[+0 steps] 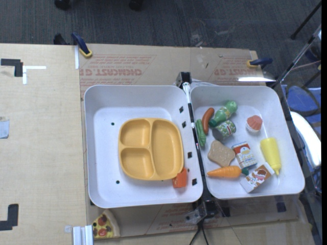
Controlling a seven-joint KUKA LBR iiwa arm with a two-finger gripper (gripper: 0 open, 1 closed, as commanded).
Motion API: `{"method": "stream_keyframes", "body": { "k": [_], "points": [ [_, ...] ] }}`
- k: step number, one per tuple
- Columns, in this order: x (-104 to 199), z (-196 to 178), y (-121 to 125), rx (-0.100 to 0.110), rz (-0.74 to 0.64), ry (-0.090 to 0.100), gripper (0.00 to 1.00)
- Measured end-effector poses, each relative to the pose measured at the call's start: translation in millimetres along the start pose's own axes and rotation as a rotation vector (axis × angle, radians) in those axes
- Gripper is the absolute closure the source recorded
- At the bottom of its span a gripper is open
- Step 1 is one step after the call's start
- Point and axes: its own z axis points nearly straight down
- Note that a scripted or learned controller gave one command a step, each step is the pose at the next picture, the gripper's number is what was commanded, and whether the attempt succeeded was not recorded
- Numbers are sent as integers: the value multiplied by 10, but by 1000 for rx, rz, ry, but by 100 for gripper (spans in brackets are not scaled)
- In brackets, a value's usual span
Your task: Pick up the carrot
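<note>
1. Camera view looks down on the tabletop (41,137) with two white bins side by side; no arm or pincer appears here, so its pose and grip cannot be told.
2. The carrot (225,172) lies flat near the front of the right bin (286,137), tip pointing left, just below a slice of bread (220,153) and beside a small carton (257,177).
3. The left bin (102,137) holds a yellow divided plate (151,149) with a small orange piece (180,179) at its front right corner.
</note>
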Motion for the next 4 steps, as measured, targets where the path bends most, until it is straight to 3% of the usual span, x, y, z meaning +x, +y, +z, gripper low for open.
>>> {"method": "stream_keyframes", "body": {
  "k": [1,2,4],
  "points": [
    [16,553,14,-4,-349,1,0],
    [135,96,101,-1,-882,-2,0],
    [18,560,114,-9,-1542,-4,0]
  ]
}}
